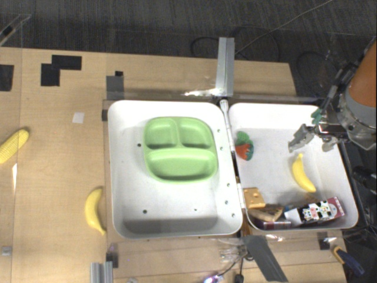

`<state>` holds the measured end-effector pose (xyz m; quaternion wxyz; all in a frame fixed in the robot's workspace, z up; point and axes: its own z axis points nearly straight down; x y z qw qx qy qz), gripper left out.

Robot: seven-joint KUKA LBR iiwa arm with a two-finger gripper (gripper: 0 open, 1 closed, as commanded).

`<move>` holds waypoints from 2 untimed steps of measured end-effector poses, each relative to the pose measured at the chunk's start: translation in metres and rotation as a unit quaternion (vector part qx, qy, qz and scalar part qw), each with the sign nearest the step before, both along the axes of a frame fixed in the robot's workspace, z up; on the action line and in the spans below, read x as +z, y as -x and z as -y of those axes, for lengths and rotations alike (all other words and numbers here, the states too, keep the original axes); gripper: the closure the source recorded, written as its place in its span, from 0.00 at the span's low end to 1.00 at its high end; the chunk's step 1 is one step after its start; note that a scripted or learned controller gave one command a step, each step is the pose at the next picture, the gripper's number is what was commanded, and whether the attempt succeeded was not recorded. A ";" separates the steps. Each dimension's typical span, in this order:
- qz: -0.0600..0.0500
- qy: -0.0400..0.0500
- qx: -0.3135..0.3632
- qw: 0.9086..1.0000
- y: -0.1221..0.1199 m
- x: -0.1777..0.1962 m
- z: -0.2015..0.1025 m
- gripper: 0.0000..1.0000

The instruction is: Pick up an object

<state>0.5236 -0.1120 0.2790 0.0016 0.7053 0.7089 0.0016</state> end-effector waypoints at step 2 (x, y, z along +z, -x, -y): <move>0.005 0.002 -0.026 1.000 -0.038 -0.189 0.077 0.00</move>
